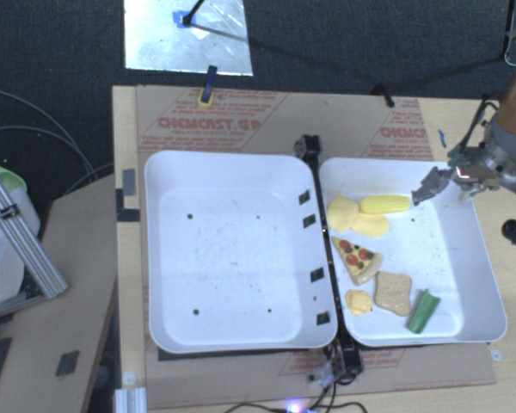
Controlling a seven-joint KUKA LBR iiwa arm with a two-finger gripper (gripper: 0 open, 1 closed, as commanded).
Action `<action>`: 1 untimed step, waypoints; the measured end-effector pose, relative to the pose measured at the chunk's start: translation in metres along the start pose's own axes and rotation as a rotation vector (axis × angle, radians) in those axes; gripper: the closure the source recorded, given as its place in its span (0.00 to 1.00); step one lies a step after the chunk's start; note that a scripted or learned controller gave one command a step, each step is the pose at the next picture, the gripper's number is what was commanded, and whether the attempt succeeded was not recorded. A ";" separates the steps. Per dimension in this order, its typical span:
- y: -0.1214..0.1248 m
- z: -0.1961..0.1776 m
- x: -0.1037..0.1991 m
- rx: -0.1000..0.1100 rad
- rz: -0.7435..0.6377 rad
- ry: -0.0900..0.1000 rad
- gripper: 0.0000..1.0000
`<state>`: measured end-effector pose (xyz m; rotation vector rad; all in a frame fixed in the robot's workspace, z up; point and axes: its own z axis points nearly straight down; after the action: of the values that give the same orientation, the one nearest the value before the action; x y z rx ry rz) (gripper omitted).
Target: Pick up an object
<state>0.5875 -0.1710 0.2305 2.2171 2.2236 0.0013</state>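
The right bin (464,256) holds several toy foods: a yellow corn-like piece (384,204), pale yellow round pieces (354,217), a pizza slice (359,259), a small yellow lump (358,301), a slice of toast (393,292) and a green stick (422,311). My gripper (432,184) hangs over the bin's upper right part, just right of the corn piece, with nothing seen between its fingers. The arm comes in from the right edge.
The left bin (232,248) sits beside the right one, with black clips along the divider (316,248). Both rest on a cardboard sheet (241,123). A metal frame (17,239) stands at the far left, cables trail behind.
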 end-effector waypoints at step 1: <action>-0.051 0.125 0.046 0.013 0.001 0.006 0.00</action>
<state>0.5367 -0.1257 0.1058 2.2273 2.2319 -0.0066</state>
